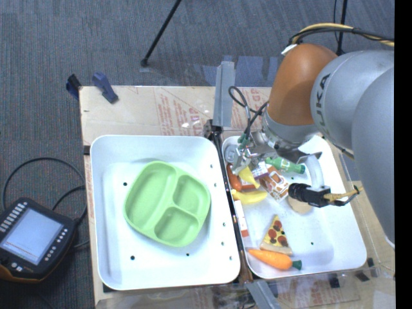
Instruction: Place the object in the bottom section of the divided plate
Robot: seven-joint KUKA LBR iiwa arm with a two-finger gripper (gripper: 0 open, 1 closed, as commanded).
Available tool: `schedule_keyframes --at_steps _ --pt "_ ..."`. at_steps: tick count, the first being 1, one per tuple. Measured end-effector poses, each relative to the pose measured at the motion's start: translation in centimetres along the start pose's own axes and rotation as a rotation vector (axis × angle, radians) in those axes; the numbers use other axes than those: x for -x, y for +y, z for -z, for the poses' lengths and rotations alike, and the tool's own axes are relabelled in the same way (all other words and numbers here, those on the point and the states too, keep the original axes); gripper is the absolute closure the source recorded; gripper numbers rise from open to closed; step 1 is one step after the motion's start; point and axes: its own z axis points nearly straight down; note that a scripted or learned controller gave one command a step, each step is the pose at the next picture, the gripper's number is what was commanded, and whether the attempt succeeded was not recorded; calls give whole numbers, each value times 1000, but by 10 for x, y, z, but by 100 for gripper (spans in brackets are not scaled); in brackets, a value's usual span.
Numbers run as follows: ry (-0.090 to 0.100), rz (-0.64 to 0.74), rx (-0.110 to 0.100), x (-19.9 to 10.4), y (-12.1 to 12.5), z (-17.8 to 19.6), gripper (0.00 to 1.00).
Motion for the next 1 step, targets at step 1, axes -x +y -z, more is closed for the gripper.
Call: schedule_keyframes --at_steps 1 --pt "0 61 -2 -96 -42 -5 100"
